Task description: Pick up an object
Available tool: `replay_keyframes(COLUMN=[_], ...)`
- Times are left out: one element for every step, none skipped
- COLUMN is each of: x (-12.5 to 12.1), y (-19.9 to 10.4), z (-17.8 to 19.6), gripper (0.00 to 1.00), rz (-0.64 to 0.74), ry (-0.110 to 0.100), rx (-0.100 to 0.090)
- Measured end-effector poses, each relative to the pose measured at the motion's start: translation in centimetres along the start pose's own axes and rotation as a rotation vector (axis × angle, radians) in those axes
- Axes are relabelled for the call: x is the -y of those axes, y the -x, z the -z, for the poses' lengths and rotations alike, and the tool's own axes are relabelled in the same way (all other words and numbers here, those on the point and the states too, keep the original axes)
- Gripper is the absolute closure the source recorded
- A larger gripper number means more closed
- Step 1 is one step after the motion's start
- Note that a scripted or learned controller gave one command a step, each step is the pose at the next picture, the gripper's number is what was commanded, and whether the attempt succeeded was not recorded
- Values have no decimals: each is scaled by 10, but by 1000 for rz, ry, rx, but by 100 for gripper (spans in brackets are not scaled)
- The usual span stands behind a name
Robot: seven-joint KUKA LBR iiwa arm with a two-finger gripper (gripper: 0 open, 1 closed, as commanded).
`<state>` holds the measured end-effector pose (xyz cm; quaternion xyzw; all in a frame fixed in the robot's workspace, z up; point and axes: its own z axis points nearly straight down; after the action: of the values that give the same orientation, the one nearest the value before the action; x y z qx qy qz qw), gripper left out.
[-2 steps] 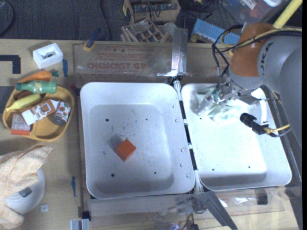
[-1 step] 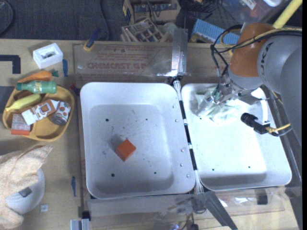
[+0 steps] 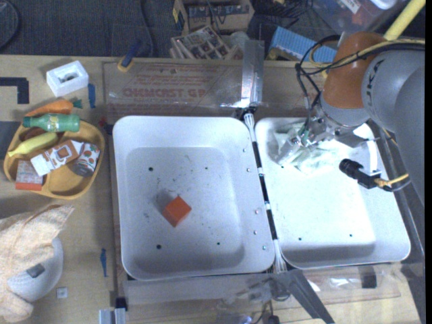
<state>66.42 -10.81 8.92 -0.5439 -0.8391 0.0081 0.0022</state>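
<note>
One orange cube [image 3: 177, 210] in left bin [image 3: 135, 140], pincer [image 3: 302, 139] low over right bin [image 3: 337, 235], finger state unclear.

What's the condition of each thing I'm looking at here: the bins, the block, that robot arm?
Orange block: lying loose in the left bin, untouched.
Left bin: holds the block.
Right bin: holds a crumpled clear wrapper at its far end.
Arm: reaching over the right bin, above the wrapper.
Yellow bowl: full of toy food.

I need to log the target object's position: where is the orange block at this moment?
In the camera view, the orange block lies in the left bin, a little below its middle, far from the gripper, which is over the right bin.
</note>
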Motion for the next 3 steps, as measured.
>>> replay_keyframes(x=[3,-5,33], y=[-4,-29,-22], z=[0,98,15], gripper=[0,0,0], rz=[-12,279,108], ry=[12,23,19], rx=[0,3,-3])
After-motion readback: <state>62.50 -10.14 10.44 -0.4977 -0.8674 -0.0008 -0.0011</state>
